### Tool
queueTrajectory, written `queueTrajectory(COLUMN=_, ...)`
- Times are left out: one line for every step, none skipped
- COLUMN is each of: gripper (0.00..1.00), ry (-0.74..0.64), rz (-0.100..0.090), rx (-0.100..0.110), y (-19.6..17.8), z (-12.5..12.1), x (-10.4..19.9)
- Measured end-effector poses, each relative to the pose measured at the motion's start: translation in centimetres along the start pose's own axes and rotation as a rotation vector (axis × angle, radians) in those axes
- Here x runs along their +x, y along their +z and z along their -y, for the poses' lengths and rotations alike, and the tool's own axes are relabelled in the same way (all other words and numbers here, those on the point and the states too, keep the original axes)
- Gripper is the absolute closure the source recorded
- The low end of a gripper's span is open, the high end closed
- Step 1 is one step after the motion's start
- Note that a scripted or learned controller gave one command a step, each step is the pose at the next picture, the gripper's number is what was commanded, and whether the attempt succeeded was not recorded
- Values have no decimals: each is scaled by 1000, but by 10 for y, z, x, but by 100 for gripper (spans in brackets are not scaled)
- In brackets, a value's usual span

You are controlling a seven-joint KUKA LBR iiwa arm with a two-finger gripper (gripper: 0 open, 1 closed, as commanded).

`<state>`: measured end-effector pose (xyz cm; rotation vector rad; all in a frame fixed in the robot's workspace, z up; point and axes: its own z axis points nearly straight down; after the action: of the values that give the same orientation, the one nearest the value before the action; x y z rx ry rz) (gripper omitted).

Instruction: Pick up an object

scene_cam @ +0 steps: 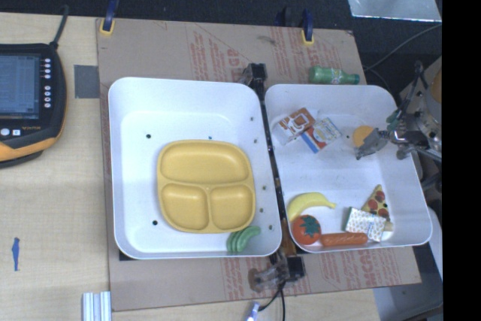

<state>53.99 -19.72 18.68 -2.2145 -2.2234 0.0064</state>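
- So, the grey two-finger gripper (382, 140) sits low at the right bin's upper right edge, reaching in from the right side, with its dark fingertips spread apart and nothing between them.
- Just off those tips is a small round orange object (364, 134) lying on the floor of the shallow white right bin (409, 177), close enough that it looks like the target (my guess, since the task just says "an object").
- Whether a tip is actually touching the orange piece, I can't tell at this size.
- Other stuff in that bin: a crumpled red-and-white snack packet (304, 127) near the top left, a yellow toy banana (310, 202), a red toy tomato (304, 227) touching an orange-red toy sausage (342, 240), a toy pizza slice (376, 201) and a pale checked block (363, 222) in the lower right.
- The shallow white left bin (128, 162) holds a yellow divided plastic tray (204, 185) and a green toy pea pod (243, 239) at its lower right corner.
- Progress-wise: nothing's lifted yet. I'd call the approach done, but the close, the grab and the lift are all still ahead.
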Motion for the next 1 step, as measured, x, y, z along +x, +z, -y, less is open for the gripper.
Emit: queueTrajectory(gripper=0, ry=-1, rz=1, rx=-2, y=30, z=-73, x=-6)
